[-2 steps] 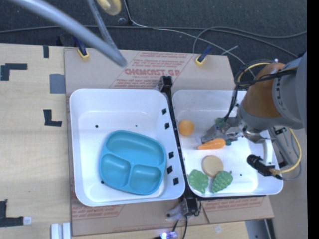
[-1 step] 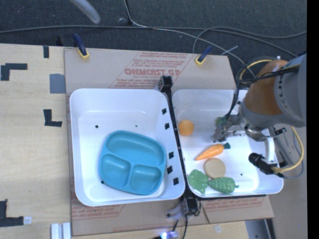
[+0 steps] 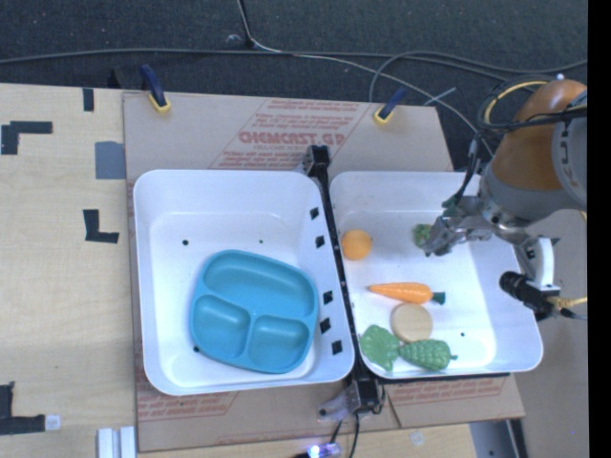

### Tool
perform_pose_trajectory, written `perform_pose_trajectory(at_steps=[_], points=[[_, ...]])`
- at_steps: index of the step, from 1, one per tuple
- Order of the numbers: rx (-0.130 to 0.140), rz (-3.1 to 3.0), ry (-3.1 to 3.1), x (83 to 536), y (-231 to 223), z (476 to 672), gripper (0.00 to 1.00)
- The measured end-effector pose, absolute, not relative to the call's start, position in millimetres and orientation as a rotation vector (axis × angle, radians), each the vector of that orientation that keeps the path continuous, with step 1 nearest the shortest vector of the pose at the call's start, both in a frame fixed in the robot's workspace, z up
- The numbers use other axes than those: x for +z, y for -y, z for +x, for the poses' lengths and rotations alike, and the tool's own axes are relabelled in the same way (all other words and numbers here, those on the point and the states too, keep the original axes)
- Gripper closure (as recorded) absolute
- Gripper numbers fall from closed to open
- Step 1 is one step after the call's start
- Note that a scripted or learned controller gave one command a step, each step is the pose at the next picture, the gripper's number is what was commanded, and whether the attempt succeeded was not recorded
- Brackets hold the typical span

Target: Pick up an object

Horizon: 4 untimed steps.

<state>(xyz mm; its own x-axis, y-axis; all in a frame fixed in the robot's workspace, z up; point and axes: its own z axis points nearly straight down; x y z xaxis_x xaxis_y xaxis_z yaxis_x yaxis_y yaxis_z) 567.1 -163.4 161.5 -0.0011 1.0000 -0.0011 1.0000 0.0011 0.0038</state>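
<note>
In the right bin (image 3: 482, 351) lie an orange ball (image 3: 356, 245), a carrot (image 3: 401, 292), a tan round cookie (image 3: 412, 322) and two green leafy toys (image 3: 380, 345) (image 3: 427, 354). A small green object (image 3: 422, 233) sits near the bin's back right. My gripper (image 3: 438, 242) reaches in from the right and hangs right beside that green object, touching or nearly touching it. The arm's grey wrist and orange band (image 3: 535, 151) rise above it.
The left bin (image 3: 153, 246) holds a blue divided tray (image 3: 254, 310). A black divider (image 3: 327, 256) runs between the bins. Cables cross the dark floor at the back, and two clamps (image 3: 153, 89) (image 3: 387, 111) pin the cardboard sheet.
</note>
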Motion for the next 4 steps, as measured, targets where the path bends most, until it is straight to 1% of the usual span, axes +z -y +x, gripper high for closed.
perform_pose_trajectory(at_steps=[1, 2, 3, 4], points=[[0.004, 2.216, -2.221, 216, 156, 560.6, 1.00], [0.004, 2.217, -2.221, 259, 156, 561.9, 1.00], [-0.001, 2.217, -2.229, 252, 97, 549.0, 1.00], [-0.002, 2.217, -2.229, 236, 45, 542.4, 1.00]])
